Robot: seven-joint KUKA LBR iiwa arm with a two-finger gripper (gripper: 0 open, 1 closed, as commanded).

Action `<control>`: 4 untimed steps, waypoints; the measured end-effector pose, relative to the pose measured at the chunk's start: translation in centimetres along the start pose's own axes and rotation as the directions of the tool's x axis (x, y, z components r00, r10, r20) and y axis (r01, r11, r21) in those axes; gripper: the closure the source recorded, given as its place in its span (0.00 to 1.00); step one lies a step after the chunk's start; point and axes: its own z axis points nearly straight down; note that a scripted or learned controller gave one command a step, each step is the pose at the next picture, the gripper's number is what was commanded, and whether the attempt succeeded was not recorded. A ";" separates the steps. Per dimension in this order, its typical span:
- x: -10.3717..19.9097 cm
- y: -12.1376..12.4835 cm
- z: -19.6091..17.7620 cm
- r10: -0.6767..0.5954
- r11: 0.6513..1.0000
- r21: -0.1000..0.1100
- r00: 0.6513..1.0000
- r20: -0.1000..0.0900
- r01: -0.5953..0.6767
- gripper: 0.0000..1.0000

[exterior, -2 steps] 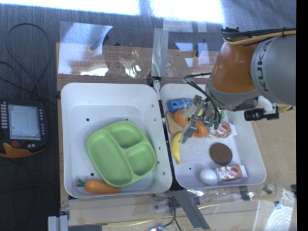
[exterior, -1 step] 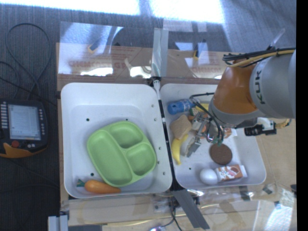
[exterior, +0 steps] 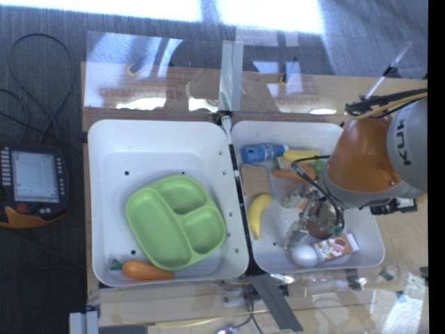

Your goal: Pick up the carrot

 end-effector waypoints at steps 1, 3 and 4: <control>-5.0 3.0 0.2 0.067 0.998 0.003 0.998 -0.003 -0.067 0.00; -9.4 3.9 0.4 0.514 0.858 0.008 0.858 -0.008 -0.514 0.00; -1.3 -4.1 0.0 0.308 0.951 0.008 0.951 -0.006 -0.308 0.00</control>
